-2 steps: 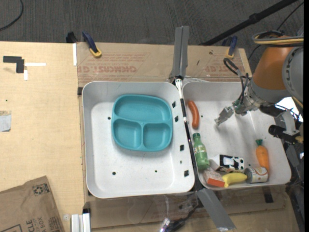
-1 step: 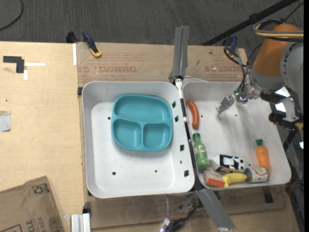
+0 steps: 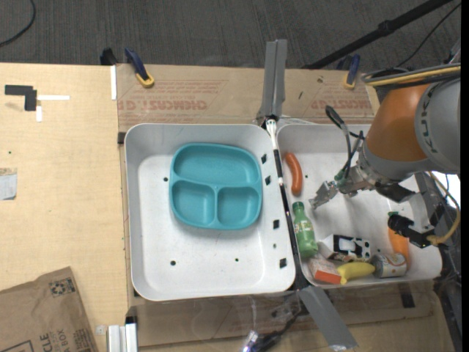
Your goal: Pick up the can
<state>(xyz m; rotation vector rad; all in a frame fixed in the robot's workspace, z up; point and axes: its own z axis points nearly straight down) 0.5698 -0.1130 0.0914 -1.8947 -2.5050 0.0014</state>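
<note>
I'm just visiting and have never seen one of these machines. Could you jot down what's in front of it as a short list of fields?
left bin: holds a teal divided plate
right bin: hot dog, green bottle, banana, can lying on its side near the front edge
arm: reaches in from the right
gripper: over the right bin, apart from the can
bench: bare wood beside the bins

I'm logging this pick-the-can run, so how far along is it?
Nothing looks done: the can lies on its side near the front edge of the right bin, beside the banana. In hand: the gripper hangs over the middle of that bin, nothing between its fingers. Left: reaching the can, gripping and lifting it.
</note>
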